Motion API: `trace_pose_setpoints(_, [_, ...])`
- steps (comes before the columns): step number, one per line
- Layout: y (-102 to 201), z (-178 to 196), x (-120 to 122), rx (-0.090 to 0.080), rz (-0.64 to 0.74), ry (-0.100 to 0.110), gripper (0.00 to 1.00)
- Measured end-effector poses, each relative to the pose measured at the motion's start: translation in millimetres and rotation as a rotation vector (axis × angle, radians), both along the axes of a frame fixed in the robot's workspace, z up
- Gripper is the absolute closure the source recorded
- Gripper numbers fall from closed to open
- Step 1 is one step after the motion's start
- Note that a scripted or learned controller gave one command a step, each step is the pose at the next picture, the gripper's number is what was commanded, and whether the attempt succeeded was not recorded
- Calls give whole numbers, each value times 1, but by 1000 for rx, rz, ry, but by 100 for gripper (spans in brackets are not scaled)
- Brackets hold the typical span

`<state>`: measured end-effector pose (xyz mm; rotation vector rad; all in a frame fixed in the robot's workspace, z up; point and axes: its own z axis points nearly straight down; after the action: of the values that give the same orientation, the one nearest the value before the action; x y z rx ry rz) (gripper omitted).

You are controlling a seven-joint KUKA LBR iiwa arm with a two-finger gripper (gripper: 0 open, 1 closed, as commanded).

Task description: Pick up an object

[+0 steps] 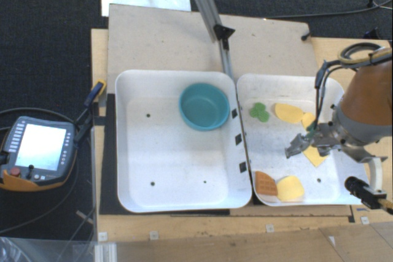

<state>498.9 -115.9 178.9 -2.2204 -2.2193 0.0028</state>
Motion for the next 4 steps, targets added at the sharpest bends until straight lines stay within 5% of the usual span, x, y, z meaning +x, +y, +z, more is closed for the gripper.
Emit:
trace_pose_setpoints(2, [1, -91, -3, 0, 1, 1, 0])
trace_pose_setpoints(3, [1, -78, -1, 0, 1, -4, 100])
trace_pose_setpoints(4, [-3, -17, 2, -1, 1, -8, 100])
